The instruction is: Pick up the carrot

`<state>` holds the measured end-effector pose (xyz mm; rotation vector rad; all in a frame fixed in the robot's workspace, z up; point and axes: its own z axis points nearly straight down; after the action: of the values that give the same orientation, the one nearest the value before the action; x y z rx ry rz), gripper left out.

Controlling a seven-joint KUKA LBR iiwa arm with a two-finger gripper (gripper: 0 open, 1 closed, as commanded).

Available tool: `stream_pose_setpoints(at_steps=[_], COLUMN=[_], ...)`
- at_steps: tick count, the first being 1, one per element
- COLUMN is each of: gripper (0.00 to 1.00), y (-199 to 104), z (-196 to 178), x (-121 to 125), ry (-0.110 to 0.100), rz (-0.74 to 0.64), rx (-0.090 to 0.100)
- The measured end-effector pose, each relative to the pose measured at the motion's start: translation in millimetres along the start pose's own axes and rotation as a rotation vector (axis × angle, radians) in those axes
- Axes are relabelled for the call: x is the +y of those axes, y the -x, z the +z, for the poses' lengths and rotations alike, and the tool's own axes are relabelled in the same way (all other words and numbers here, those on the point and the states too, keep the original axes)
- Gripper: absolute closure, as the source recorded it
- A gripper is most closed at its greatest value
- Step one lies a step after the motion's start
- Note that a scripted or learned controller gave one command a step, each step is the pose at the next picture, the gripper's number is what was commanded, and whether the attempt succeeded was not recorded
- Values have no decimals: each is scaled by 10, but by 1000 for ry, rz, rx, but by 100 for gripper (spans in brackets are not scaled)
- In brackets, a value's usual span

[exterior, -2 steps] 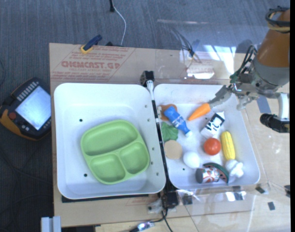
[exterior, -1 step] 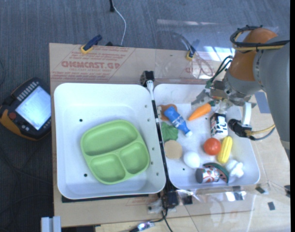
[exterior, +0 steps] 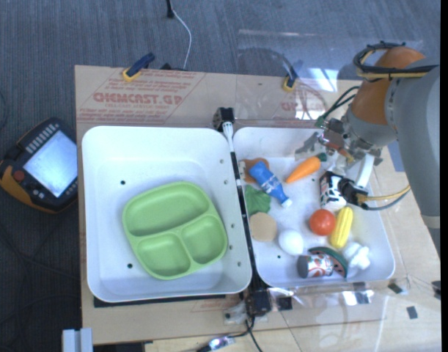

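Orange carrot (exterior: 304, 169) lying aslant in far part of right bin (exterior: 377, 266), right of blue bottle (exterior: 269, 181); jaws (exterior: 339, 147) hovering just right of carrot, state impossible to tell; green tray (exterior: 175, 229) resting in left bin (exterior: 99, 196).

A green divided plate (exterior: 176, 229) lies in the left bin (exterior: 106, 160). The right bin (exterior: 381, 251) holds a blue bottle (exterior: 269, 182), a tomato (exterior: 322, 221), corn (exterior: 343, 226) and a white egg (exterior: 290, 241).

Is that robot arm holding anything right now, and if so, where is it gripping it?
It cannot be told. The gripper sits just by the carrot's thick end in the right bin, but the view is too unclear there to see a hold.
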<state>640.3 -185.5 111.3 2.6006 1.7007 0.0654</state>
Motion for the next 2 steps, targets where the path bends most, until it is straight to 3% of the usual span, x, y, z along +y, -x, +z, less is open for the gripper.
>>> stream_pose_setpoints(at_steps=[1, 2], gripper=[0, 0], y=[41, 51], z=[-9, -13], x=[-82, -93], ry=[18, 17], rz=[58, 266], rx=[5, 7])
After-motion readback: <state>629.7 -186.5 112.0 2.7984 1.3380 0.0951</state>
